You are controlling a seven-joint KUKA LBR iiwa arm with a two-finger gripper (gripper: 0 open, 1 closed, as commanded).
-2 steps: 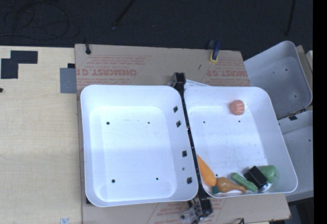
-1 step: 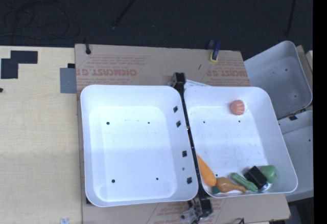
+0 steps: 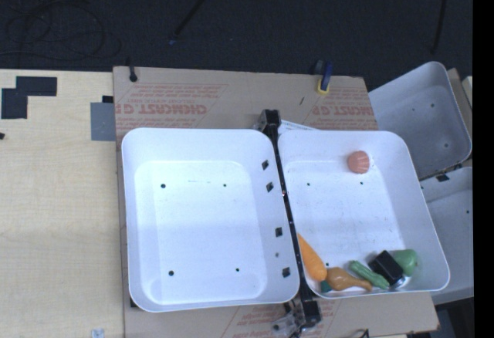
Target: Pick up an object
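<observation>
The right bin (image 3: 340, 151) holds a small pink-orange ball (image 3: 358, 162) near its far right corner. Along its near edge lie an orange carrot-shaped piece (image 3: 310, 255), a tan-orange piece (image 3: 344, 278), a green elongated piece (image 3: 369, 273), a black block (image 3: 386, 266) and a green rounded object (image 3: 406, 258), packed close together.
The left bin (image 3: 147, 151) sits beside the right one, joined by a black clip strip (image 3: 279, 197). Both rest on a cardboard sheet (image 3: 201, 97) on a pale wooden bench (image 3: 54, 197). A grey metal plate (image 3: 421, 109) stands at the right.
</observation>
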